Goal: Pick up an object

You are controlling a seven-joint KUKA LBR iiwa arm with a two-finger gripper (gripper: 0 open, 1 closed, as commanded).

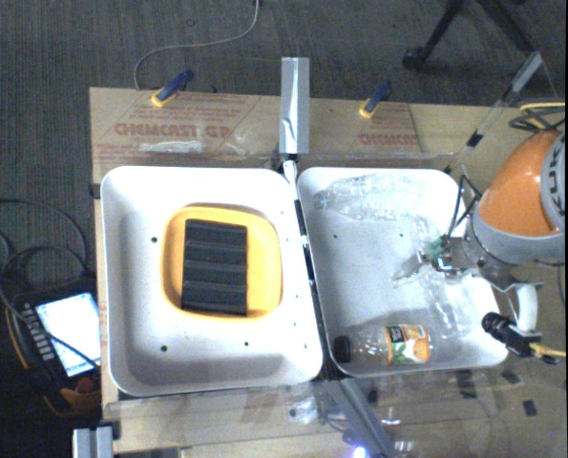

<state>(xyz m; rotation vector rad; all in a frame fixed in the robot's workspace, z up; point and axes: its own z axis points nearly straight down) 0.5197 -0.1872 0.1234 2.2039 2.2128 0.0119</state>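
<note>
A yellow block with a black ridged top (217,265) lies flat in the middle of the left bin (131,342). In the right bin (360,256), a clear plastic bottle with an orange label (393,344) lies on its side along the front wall. Crumpled clear plastic (369,201) rests near the bin's back wall. My gripper (425,261) hangs low over the right half of the right bin, above and to the right of the bottle and apart from it. Glare and clear plastic blur its tip.
The orange and grey arm (522,208) reaches in over the right bin's right rim. A metal post (294,103) stands behind the seam between the bins. Two clamps (172,87) hold the brown board at the back. A tablet (69,327) lies on the floor at the left.
</note>
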